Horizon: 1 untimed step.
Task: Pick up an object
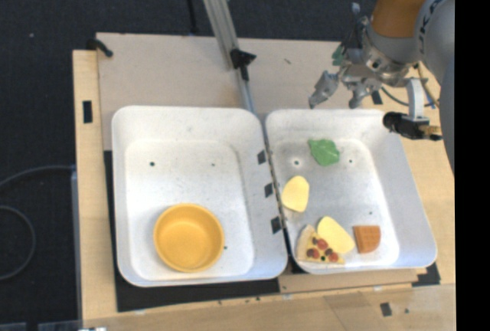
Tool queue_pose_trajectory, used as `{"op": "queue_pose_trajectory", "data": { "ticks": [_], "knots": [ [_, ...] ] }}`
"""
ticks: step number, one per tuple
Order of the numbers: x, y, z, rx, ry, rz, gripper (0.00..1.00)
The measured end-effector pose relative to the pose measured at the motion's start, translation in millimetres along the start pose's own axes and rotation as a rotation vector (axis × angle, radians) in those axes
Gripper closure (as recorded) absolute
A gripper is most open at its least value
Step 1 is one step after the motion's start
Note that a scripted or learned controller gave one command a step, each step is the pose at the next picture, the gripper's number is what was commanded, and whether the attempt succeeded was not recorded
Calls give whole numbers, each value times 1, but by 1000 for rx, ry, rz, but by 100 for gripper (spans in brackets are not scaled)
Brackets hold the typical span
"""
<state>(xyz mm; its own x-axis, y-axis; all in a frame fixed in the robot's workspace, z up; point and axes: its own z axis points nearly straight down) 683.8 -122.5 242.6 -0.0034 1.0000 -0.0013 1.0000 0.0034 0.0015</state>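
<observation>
So the grey two-finger gripper [337, 94] hangs at the upper right of the frame, over the back rim of the right white bin [406, 191], fingers spread with nothing between them. Below it in that bin: a green crumpled piece [324, 152], pale yellow slice [295, 193], orange block [367, 238]. Yellow plastic bowl [188, 237] sits lower left.

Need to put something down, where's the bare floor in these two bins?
Left bin: bare floor everywhere above and right of the yellow bowl. Right bin: a bare strip right of the green piece, above the orange block. Its lower left is crowded.
</observation>
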Motion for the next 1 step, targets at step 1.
{"op": "queue_pose_trajectory", "data": {
  "ticks": [1],
  "knots": [
    [0,0,0,0,-1,0,0]
  ]
}}
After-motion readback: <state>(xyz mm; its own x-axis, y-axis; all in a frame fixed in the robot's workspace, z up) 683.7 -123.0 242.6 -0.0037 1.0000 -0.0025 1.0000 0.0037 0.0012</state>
